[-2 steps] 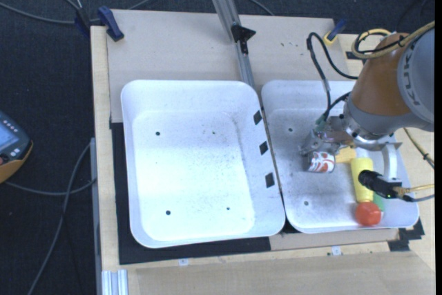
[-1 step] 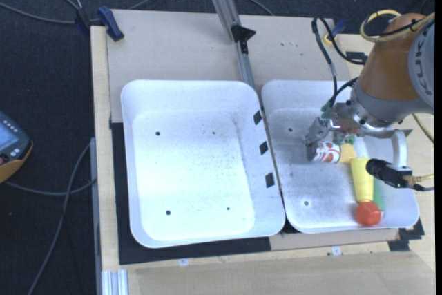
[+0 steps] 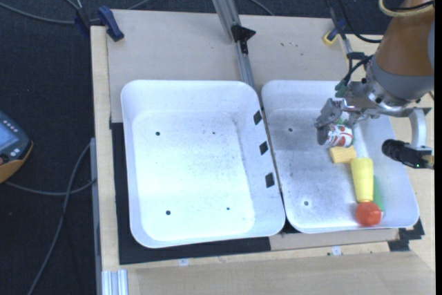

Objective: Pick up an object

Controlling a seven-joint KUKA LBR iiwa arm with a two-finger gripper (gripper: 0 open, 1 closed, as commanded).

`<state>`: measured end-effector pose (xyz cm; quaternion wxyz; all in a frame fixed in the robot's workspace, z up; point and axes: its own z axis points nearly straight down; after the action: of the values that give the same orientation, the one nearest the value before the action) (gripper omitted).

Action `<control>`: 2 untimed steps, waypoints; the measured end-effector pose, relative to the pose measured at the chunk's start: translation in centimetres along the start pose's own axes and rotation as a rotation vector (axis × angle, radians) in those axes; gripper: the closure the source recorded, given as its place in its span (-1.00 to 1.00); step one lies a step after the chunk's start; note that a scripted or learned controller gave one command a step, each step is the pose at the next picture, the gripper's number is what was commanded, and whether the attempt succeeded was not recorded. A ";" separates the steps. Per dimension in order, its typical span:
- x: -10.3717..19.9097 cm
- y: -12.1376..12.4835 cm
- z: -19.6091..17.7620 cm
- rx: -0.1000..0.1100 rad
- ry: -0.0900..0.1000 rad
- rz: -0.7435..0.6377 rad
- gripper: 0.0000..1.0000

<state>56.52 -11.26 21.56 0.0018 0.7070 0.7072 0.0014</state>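
Two shallow white bins sit side by side on a wooden bench. The left bin (image 3: 193,162) holds nothing I can make out. The right bin (image 3: 304,169) has a few small things gathered near its far side. The grey arm reaches in from the right, and its gripper (image 3: 330,126) hangs low over a small red-and-white object (image 3: 340,135) — possibly a little carton or can, though it is half hidden and hard to name. Whether the gripper has closed on it, I cannot tell from here.

Just beside that object lies a small yellow block (image 3: 341,155), then a yellow cylinder (image 3: 363,179) touching a red ball (image 3: 369,214) nearest the front rim.

All look light and rigid, probably plastic toys. The cylinder seems the easiest target — grip across its middle; the ball would likely roll away.
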 end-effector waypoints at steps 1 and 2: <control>-0.3 -0.7 -4.6 0.002 0.000 0.000 1.00; -0.3 -0.7 -6.3 0.003 0.000 0.000 1.00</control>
<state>55.81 -11.58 27.81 0.0006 0.7070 0.7072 0.0006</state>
